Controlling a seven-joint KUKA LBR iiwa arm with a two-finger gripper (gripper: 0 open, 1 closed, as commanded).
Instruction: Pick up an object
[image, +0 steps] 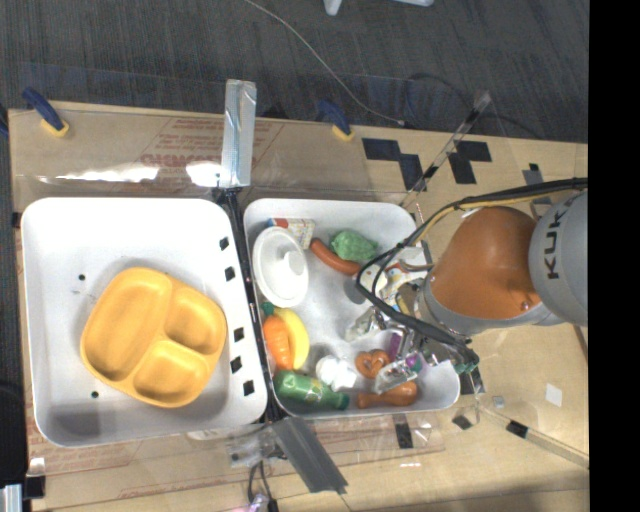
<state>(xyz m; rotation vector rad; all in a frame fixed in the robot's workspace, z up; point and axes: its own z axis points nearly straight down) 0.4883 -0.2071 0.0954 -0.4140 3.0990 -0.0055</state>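
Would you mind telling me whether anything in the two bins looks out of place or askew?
Nothing looks spilled or broken. The right bin is crowded: a white bowl lies tipped against its left wall, with toy food jumbled around it. The yellow tray sits skewed in the left bin. The gripper is low among the clutter.

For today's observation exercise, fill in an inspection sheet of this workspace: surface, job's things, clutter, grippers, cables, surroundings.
Surface: bench bearing a left bin and a right bin.
Job's things: right bin holds a white bowl, sausage, green lump, yellow-orange piece, green bottle; a yellow divided tray lies in the left bin.
Clutter: nothing seen.
Grippers: gripper low inside the right bin.
Cables: black cables loop beside the wrist.
Surroundings: dark floor, blue clamps.
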